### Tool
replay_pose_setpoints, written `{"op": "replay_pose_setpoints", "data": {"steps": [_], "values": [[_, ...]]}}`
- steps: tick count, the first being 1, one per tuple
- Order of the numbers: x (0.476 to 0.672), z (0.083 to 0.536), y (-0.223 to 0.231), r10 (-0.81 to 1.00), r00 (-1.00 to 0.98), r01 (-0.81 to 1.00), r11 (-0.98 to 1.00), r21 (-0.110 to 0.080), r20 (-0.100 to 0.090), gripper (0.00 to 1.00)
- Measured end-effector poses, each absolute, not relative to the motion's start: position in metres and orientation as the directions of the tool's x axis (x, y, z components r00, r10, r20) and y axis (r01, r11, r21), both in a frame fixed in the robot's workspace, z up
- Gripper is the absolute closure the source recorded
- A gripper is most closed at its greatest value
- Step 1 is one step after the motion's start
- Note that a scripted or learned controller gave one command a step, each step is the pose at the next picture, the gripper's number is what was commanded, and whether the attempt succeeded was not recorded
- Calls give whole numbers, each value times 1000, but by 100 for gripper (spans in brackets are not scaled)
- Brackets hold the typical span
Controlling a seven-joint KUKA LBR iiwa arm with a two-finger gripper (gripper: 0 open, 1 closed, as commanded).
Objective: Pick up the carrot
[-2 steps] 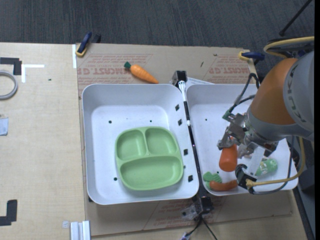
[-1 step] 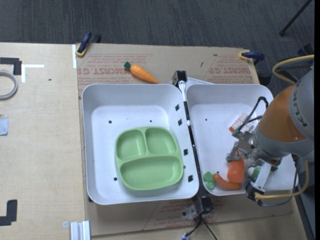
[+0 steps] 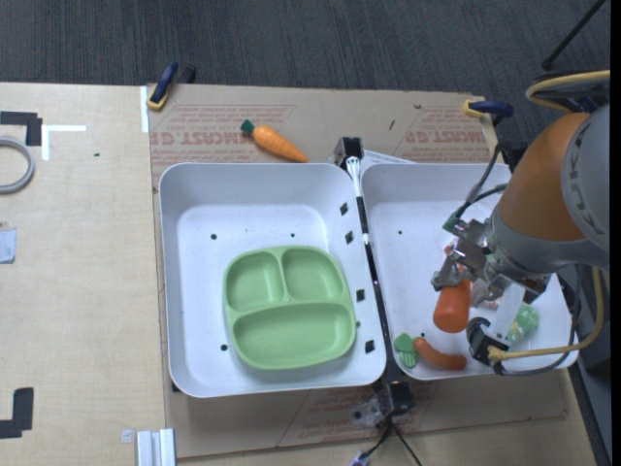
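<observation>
Right bin (image 3: 408, 212), front edge: small carrot (image 3: 432, 353) lying flat. Just behind it: tool (image 3: 464, 284) with an orange cylinder (image 3: 451, 311) at its tip; finger state cannot be told. Left bin (image 3: 184, 260): green divided plate (image 3: 289, 306). Surface, rear edge: second carrot (image 3: 275, 141), well apart from tool.

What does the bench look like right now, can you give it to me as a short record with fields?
left bin: holds a green divided plate
right bin: holds a carrot near the front edge, an orange block and a pale green item
outside the bins: a second carrot lies on the cardboard behind the left bin
arm: reaches in over the right bin
claw: low over the orange block; grip cannot be judged
task state: neither carrot is lifted
</observation>
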State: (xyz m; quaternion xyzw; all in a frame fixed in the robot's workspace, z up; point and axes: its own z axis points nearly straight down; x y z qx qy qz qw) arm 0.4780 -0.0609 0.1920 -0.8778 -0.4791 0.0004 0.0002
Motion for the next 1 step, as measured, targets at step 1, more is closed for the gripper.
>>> {"op": "replay_pose_setpoints", "data": {"steps": [1], "values": [[477,192,-83,986,169,986,-169,-2,0,100]]}}
